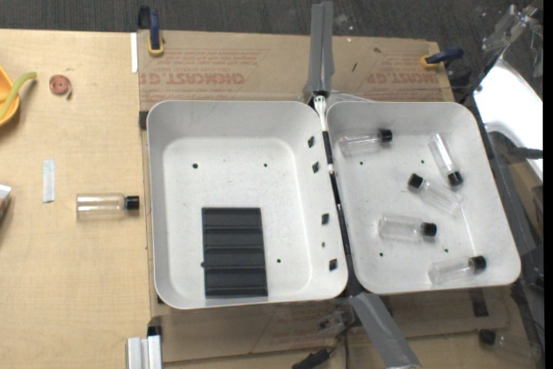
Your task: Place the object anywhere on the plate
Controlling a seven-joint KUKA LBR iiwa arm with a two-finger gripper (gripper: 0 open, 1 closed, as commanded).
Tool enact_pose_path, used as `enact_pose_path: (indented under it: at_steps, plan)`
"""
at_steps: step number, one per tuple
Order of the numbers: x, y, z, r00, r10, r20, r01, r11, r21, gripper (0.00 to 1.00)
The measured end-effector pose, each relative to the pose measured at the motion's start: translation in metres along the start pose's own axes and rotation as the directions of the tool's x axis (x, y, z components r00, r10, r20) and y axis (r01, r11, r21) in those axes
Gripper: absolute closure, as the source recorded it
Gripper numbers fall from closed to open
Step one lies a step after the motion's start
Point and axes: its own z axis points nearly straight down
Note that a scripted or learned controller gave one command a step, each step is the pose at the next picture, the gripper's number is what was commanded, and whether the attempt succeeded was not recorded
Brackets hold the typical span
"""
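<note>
A black ribbed rectangular plate (233,252) lies flat on the floor of the left bin (173,121), near its front edge. Several clear plastic vials with black caps lie on their sides in the right bin (484,143). One vial (363,141) is at the back left, and two more (445,160) (429,190) are close together at the middle right. Another vial (406,229) lies towards the front, and one (455,270) rests against the front right wall.
Another capped clear vial (105,203) lies on the wooden bench left of the bins. A small white strip (48,181) and a pink disc (59,85) are farther left. Clamps (152,30) (441,58) hold the cardboard behind the bins. A grey bar (321,47) stands between the bins.
</note>
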Motion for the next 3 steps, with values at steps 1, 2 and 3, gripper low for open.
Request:
enact_pose_path:
  at_steps: [1, 2, 3]
  plan:
    - [-0.005, -0.021, -0.076, 0.995, 0.103, 0.0, -0.103, 0.995, 0.001, 0.0]
    - [0.063, -0.025, -0.075, 0.964, 0.264, 0.001, -0.264, 0.964, 0.002, 0.0]
    - [-0.006, -0.022, -0.074, 0.924, 0.382, 0.002, -0.382, 0.924, 0.004, 0.0]
